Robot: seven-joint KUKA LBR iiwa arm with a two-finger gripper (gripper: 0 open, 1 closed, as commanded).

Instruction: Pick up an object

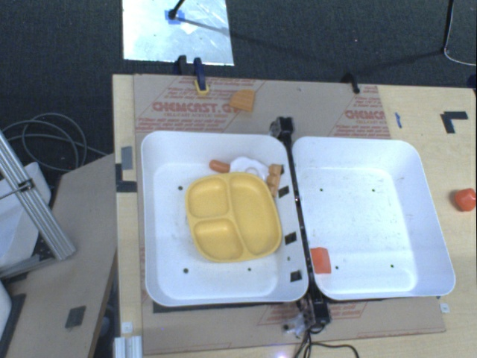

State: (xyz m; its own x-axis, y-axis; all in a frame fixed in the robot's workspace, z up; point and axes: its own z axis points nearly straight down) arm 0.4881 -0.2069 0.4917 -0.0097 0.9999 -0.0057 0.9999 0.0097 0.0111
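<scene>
On the bench [417, 103], listed from left to right.

Left bin [160, 200]: a shallow white tray. It holds a yellow divided plate [231, 218] with three compartments, lying flat near the middle and taking up much of the floor. Just behind the plate sit an orange sausage-shaped piece [220, 166], a small white item [247, 165] touching the plate's far edge, and a tan block [274, 177] close to the bin's right wall.

Behind the left bin, on the printed cardboard sheet [358, 114]: a tan wedge [242, 100], outside both bins.

Right bin [425, 200]: a shallow white tray, touching the left bin along the shared divide. Its only content is an orange-red block [320, 260] in the near left corner, just beside the divide.

Right of the right bin, on the bare bench: a small orange-red object [464, 199], well apart from everything else.

Tool state: cannot be told; neither arm nor gripper offers anything to judge by.

Task status: not begun, by the look of it. Every candidate object rests on a surface; none is lifted. The whole pick remains: choose an object, descend, close, raise. The orange-red block in the right bin seems the least crowded choice, though its nearness to the wall could hinder one finger. The pieces behind the plate are tightly grouped and look harder to isolate.
</scene>
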